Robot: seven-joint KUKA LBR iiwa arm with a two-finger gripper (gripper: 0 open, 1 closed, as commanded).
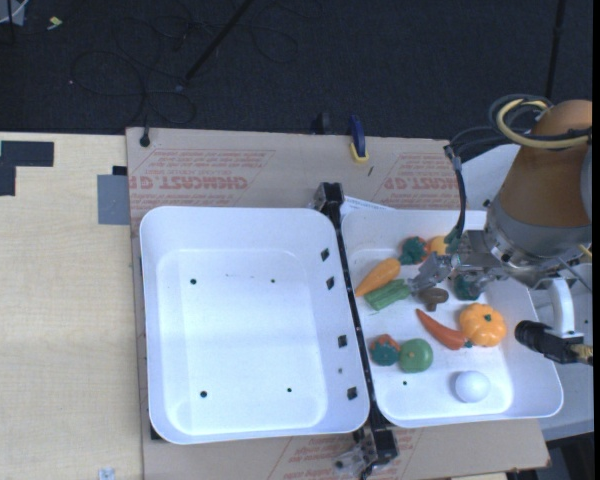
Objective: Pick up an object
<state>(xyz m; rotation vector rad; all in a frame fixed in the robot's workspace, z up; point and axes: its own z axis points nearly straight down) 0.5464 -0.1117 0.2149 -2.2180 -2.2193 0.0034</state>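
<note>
1. Camera view puts the hand low over the right bin, at right of centre in the frame, among small toy foods; you cannot tell whether it is released or clenched, and nothing is visibly held.
2. Your nearest candidates lie just beside it: the green pepper and the orange carrot to its left, touching each other, and the brown piece just below.
3. Lower down you have the red chilli against the small pumpkin, and the white ball well apart near the bottom.
4. These look light, stiff and smooth, probably plastic, so they may slip or roll.
5. Take the pepper across its narrow width at mid-length; the ball looks likeliest to squirt out.
6. The left bin sits alongside on the desk.
</note>
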